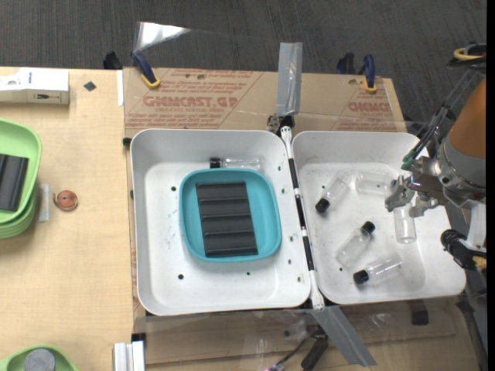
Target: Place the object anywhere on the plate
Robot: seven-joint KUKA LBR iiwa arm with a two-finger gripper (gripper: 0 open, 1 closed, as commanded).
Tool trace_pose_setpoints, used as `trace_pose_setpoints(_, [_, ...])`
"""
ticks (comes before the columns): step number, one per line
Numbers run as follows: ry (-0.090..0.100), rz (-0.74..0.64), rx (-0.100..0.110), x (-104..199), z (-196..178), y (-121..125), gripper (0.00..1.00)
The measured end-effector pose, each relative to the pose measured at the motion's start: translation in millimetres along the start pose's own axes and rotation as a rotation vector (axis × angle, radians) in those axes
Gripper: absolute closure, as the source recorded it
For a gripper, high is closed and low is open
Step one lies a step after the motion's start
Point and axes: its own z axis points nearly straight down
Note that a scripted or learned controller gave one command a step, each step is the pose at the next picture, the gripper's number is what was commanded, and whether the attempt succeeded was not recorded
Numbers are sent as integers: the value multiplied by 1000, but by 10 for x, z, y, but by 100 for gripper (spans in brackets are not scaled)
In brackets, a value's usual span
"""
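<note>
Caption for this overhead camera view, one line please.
Gripper poised over clear vials in the right bin; teal plate sits in the left bin.

Two white bins (147,230); one teal plate (267,207); about six vials (352,247) (clear, black-capped).

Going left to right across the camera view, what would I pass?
Stacked green trays → small round orange disc → teal square plate holding a black ridged block → clear black-capped vials → gripper.
</note>
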Motion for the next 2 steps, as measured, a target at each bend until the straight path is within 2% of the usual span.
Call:
trace_pose_setpoints(1, [2,-232,1,255,365,-422,100])
trace_pose_setpoints(2, [1,-429,-2,814,247,-564,100])
